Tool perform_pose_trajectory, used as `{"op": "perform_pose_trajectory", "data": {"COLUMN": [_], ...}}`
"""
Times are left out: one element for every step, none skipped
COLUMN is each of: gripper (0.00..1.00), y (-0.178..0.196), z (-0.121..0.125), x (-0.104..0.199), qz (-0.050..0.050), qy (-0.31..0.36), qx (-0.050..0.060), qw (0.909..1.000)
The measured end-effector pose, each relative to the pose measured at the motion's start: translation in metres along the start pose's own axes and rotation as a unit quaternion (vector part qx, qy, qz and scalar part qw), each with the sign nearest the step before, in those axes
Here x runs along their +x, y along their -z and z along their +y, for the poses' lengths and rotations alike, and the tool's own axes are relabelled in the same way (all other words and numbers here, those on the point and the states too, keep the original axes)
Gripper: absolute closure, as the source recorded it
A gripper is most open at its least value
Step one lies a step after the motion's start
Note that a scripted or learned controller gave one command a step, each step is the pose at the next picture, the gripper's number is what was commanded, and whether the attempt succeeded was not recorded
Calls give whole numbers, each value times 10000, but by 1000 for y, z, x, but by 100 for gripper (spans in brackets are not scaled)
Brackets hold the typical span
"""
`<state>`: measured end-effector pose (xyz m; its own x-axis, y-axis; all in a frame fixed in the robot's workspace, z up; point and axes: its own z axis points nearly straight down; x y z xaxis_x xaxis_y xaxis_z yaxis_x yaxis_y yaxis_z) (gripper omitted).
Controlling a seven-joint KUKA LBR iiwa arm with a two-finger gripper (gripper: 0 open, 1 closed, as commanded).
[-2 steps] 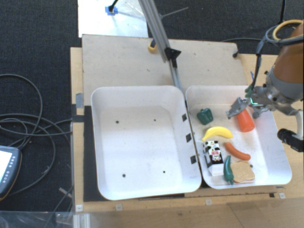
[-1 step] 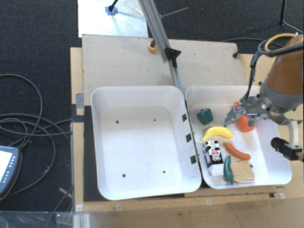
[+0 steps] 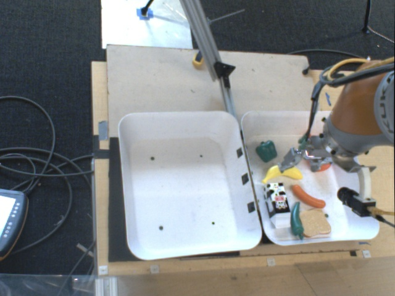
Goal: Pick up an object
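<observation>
on the tabletop [image 3: 160, 79] we see two white bins. in the right bin [image 3: 364, 230], the fingers [image 3: 295, 159] hang slightly parted, holding nothing, just above the yellow banana [image 3: 282, 174]. at its 6 o'clock lies a black-and-white carton [image 3: 277, 198], print unreadable; a green pepper [image 3: 266, 151] sits at 11.

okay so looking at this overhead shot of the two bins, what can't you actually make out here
- End effector: too small and blurred in the camera view to tell whether it is open or shut, or touching the yellow toy.
- Right bin: its far right part is covered by the arm.
- Black-and-white box: print too small to read.
- Device at the left: cut off by the edge.
</observation>
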<state>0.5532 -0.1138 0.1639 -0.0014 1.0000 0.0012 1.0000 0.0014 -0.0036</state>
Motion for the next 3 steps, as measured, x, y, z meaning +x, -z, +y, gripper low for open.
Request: {"op": "perform_pose_trajectory", "data": {"gripper": [0,100,100], "y": [-43,-29,25], "z": [0,2,8], "x": [-4,-4,6], "qz": [-2,-5,-11], "qy": [-2,0,22], "qx": [-1,-35,-54], "qw": [10000,10000,10000]}}
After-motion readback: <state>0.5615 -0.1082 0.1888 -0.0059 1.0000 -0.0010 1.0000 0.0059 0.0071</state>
